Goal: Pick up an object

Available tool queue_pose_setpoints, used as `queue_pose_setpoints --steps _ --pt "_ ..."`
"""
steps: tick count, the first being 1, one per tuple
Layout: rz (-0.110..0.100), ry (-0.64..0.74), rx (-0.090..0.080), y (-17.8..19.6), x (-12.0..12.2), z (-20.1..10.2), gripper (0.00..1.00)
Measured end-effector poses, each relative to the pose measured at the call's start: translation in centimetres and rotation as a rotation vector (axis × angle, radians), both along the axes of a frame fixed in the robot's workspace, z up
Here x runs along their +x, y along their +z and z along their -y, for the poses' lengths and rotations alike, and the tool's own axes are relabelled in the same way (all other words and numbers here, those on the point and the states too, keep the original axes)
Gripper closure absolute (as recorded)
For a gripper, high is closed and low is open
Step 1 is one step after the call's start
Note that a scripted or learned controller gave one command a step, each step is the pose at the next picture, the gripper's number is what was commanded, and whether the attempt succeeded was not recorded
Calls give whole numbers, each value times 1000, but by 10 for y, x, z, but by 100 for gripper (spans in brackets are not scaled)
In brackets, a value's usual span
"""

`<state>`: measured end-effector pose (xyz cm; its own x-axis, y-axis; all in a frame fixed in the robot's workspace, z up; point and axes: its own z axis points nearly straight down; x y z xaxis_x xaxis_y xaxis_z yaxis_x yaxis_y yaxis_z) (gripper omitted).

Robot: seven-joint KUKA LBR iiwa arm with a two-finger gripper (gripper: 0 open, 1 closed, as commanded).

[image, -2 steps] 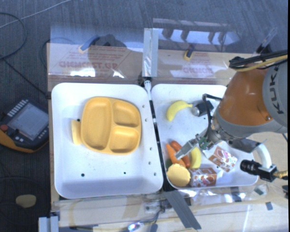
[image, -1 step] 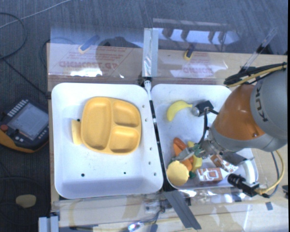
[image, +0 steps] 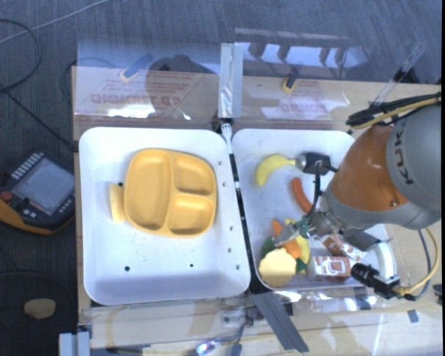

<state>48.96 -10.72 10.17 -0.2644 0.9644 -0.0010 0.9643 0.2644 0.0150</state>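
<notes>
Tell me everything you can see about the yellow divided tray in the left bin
The yellow divided tray looks like moulded plastic, with rounded corners and three compartments: one long one on the left side of the picture and two smaller ones on the right. It lies flat, right way up, slightly rotated, on the floor of the left bin, nearer the far wall. Nothing lies in its compartments. A pale yellow piece pokes out from under its left edge, touching it.

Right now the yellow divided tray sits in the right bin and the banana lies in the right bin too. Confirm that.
Wrong on one point. The camera view shows the yellow divided tray in the left bin, not the right. The banana does lie in the right bin.
</notes>
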Motion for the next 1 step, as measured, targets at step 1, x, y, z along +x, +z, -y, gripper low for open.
queue_pose_setpoints --steps 1 --pt "-18 -7 -4 107 -6 -84 100"
